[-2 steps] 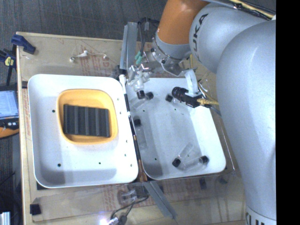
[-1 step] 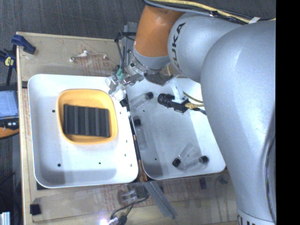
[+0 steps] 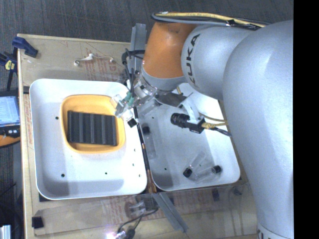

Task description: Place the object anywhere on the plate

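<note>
Your grey arm (image 3: 239, 83) entering from the right, orange band (image 3: 167, 49) above the wrist, wrist bent down and leftward — gripper (image 3: 124, 102) at its tip, low and tilted, its detail too small and blurred to read.

- The arm (image 3: 239, 78) covers the right bin's (image 3: 174, 153) upper right part and the worktop (image 3: 65, 54) behind it.
- The gripper (image 3: 124, 102) is small and blurred; what it carries cannot be made out.
- The clear object (image 3: 202, 167) in the right bin is too faint to identify.
</note>
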{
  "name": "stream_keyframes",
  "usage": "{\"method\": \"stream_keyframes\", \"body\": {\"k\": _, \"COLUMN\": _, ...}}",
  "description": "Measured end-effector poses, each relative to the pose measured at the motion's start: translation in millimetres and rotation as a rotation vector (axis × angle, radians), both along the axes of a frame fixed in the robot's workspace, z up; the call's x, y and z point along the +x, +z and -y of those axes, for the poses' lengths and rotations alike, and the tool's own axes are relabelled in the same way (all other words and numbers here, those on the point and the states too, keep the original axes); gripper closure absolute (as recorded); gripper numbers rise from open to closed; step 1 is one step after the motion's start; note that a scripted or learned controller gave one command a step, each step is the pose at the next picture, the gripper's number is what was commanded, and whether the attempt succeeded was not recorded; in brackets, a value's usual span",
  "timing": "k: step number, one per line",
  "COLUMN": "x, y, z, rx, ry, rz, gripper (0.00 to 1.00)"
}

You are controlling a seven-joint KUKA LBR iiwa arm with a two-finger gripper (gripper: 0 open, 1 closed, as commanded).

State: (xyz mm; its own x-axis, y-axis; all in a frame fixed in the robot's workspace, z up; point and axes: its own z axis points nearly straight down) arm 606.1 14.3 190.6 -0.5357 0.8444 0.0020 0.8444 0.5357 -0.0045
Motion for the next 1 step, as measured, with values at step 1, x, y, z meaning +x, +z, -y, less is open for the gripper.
{"method": "stream_keyframes", "body": {"k": 1, "x": 0.1, "y": 0.1, "z": -0.2, "rx": 0.000, "ry": 0.000, "rz": 0.000, "gripper": 0.00}}
